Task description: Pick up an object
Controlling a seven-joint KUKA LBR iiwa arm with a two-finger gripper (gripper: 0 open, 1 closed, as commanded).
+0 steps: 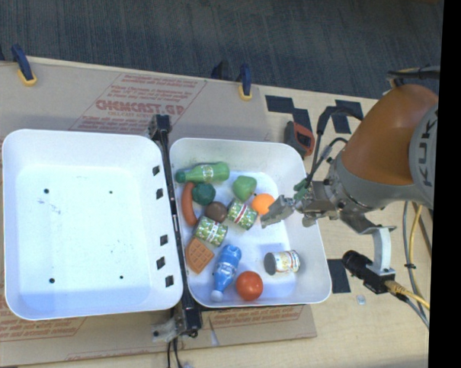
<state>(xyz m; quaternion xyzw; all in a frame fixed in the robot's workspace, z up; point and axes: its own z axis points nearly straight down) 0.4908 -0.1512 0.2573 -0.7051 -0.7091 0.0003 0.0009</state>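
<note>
The right bin [313,259] holds several toy foods. A green bottle [203,173] lies at its far side, with a green pepper [244,186] and an orange ball [262,202] to its right. In the middle are a dark green piece [204,193], a red-orange sausage [188,204], a brown lump [215,211] and two green-labelled cans [242,214] [211,230]. Nearer the front lie a waffle [200,255], a blue bottle [225,269], a red tomato [249,285] and a small tin [282,262]. My gripper [276,212] hangs over the bin's right side, just right of the orange ball.
The left bin [18,155] sits beside the right one, with a black hinge strip [167,207] between them. Blue clamps [245,79] [22,63] grip the cardboard at the bench's far edge. A red-handled tool [298,133] lies behind the right bin.
</note>
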